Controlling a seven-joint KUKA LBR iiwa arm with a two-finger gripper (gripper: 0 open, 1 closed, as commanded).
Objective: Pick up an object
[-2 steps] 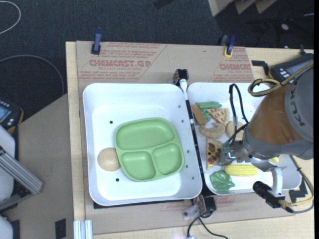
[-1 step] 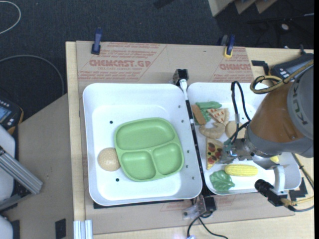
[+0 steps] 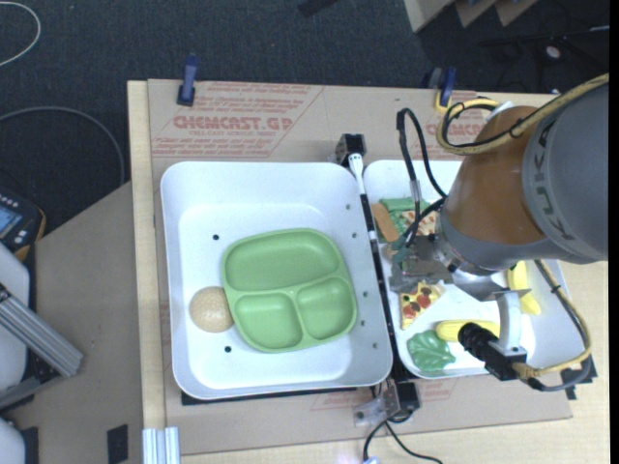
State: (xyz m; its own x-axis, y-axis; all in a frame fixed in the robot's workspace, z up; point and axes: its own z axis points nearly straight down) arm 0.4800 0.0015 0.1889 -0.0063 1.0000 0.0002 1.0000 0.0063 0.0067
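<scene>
We cannot tell how the gripper (image 3: 418, 261) is set, as the wrist is hiding it. It is hanging low in the right bin (image 3: 571, 341), over the pizza slice (image 3: 418, 303) and just beside the corn (image 3: 452, 331). We are judging this the reaching step; next comes a clean closing and lift.
</scene>
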